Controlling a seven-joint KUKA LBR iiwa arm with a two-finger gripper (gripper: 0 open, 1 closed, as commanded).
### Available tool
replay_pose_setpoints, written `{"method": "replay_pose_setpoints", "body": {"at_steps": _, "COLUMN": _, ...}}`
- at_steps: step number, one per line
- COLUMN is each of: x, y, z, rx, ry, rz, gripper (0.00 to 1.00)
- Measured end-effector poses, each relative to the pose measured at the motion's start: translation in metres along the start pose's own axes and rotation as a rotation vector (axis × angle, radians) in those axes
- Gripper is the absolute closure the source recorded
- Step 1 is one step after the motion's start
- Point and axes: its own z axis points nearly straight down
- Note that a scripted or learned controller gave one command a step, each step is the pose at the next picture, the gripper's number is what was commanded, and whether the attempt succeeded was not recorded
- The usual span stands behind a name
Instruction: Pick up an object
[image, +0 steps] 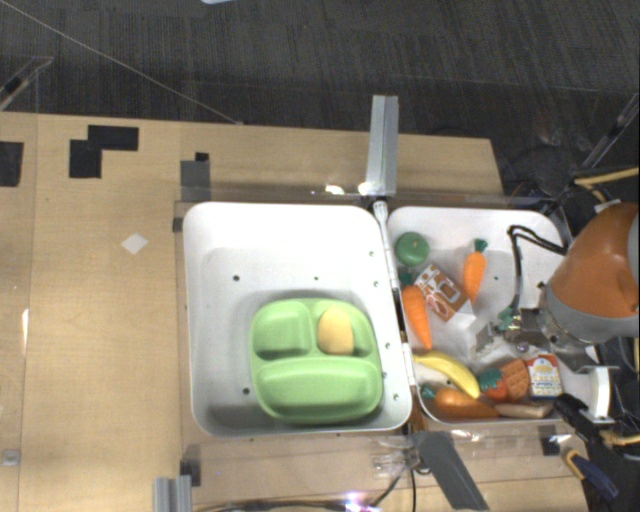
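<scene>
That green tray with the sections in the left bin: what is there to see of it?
The green tray looks like smooth light-green plastic with rounded corners. It has three compartments: two small ones at the back and one long one across the front. It lies flat toward the front of the left bin. A yellow lemon-like fruit sits in its back right compartment. The other two look bare.

The left bin (215, 330) is open around its green tray (315, 358); the right bin (450, 222) is crowded with toy food.
</scene>
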Motion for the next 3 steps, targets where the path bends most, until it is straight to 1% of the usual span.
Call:
{"method": "replay_pose_setpoints", "body": {"at_steps": 1, "x": -0.022, "y": 0.018, "z": 0.009, "rx": -0.013, "ry": 0.003, "rz": 0.079, "gripper": 0.0}}
{"method": "replay_pose_setpoints", "body": {"at_steps": 2, "x": -0.013, "y": 0.103, "z": 0.01, "rx": -0.016, "ry": -0.003, "rz": -0.104, "gripper": 0.0}}
{"method": "replay_pose_setpoints", "body": {"at_steps": 3, "x": -0.011, "y": 0.106, "z": -0.003, "rx": -0.022, "ry": -0.001, "rz": -0.108, "gripper": 1.0}}
